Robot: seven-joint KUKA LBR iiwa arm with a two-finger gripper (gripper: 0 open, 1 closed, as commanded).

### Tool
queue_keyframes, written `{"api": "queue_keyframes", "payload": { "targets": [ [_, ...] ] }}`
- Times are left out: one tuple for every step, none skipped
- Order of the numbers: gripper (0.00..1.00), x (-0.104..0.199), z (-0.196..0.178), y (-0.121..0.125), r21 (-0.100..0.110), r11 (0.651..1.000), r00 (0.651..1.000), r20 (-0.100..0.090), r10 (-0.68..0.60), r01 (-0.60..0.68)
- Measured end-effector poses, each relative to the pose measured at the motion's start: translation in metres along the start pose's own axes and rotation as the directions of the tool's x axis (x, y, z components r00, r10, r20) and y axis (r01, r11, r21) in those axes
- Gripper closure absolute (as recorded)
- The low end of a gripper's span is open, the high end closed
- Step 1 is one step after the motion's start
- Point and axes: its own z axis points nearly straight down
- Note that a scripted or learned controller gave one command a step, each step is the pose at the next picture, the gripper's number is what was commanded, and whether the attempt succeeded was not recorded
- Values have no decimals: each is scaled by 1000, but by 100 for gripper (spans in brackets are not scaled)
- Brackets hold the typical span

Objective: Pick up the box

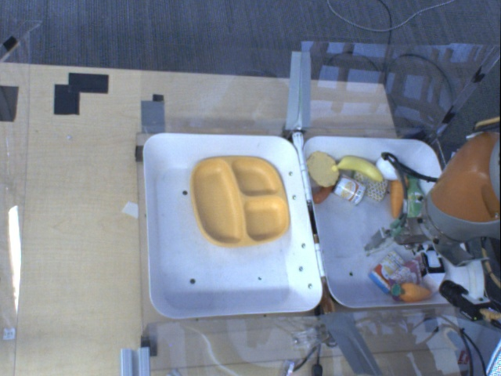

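While my arm reached over the right bin (344, 284) | my tool (391, 237) hung low mid-bin, its grip state I couldn't tell | box (397, 272) lay flat near the front rim, touching a carrot (412, 292), apparently untouched | crowding probably forced this angle.

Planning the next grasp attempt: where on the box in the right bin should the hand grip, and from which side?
The box lies flat near the bin's front wall, with an orange toy against its front-right end. Coming straight down and gripping across its narrower width, toward the left end, looks best.
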Motion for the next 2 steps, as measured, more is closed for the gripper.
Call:
{"api": "queue_keyframes", "payload": {
  "targets": [
    [0, 6, 11, -3, 5, 998, 998, 1, -63, 63],
    [0, 12, 13, 31, 8, 999, 999, -1, -39, 39]
  ]
}}
